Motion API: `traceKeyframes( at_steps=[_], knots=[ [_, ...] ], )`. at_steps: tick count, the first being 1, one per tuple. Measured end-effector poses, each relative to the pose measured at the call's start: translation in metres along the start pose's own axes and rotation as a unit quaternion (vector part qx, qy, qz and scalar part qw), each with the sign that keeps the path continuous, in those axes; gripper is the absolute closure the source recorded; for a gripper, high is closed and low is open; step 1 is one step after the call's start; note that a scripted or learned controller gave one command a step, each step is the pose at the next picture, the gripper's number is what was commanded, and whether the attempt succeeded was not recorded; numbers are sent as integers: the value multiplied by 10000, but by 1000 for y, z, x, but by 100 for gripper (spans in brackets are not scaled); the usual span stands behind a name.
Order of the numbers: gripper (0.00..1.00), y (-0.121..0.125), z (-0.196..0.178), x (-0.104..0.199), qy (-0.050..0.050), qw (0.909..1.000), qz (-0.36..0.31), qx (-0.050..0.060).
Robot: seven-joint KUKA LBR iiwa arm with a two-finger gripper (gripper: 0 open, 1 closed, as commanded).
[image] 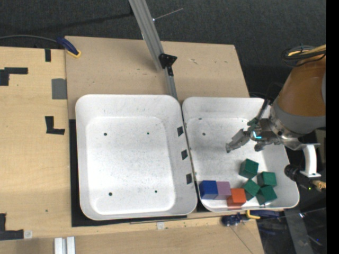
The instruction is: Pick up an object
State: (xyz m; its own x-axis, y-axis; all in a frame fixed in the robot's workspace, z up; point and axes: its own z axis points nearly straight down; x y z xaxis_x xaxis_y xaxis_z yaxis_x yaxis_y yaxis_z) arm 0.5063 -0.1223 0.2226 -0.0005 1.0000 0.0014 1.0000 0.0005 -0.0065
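The left bin sits far to the left of the gripper. Nothing is being picked from it.

Next comes the right bin, and the gripper hangs over the middle of it. I cannot tell how the gripper is set, because it is small and blurry. Nothing seems to be in it.

The blocks sit in a bunch at the near edge of the right bin, below the gripper. The blue block is below it and a bit to the left. The purple block touches the blue one. The orange block is just beside the purple one. The green blocks are to the right, and the top one is nearest the gripper.

I think the arm is at the reaching step and no block is picked yet. Next it should go down over one block. The top green block looks easiest, since it stands a little apart from the rest.

Both bins rest on a wooden desk with black tape marks. A grey pole leans across the back. The floor behind looks dark.
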Motion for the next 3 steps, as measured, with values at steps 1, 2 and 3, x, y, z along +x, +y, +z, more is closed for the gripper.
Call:
traceKeyframes(
  at_steps=[1, 2, 3],
  knots=[
    [0, 1, -2, 0, -3, 10000, -8, -25],
    [0, 9, 54, 4, -3, 10000, -4, 4],
    [0, 12, 117, 9, 0, 10000, -1, 10]
  ],
)
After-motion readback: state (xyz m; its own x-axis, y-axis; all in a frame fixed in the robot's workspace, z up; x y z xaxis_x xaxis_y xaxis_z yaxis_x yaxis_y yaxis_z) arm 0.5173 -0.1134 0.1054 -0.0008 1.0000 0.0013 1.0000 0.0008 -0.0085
